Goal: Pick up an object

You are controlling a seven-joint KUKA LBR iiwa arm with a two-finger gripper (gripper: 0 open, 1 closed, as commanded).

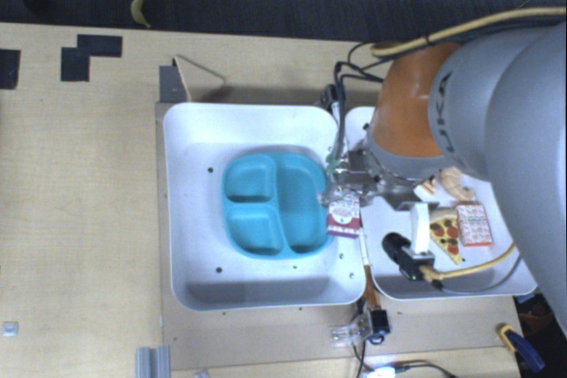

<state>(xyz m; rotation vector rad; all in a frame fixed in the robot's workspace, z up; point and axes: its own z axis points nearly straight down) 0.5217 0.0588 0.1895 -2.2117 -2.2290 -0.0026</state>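
From the camera above, the pale wooden surface [80, 217] carries two white bins side by side. The left bin [190, 190] holds a blue divided tray [270, 204] lying flat near its middle. The grey arm [496, 84] comes in from the right, its orange band [403, 111] over the right bin [469, 279], and the pincer [344, 190] sits low at the wall between the bins, by the tray's right edge. Whether it is spread or pressed together cannot be told. A small maroon-and-white packet [345, 219] lies just below it, against the left bin's right wall; no grip on it is visible. In the right bin lie a pizza-slice toy [446, 235], a red-and-white card [474, 224] and a beige piece [452, 183]
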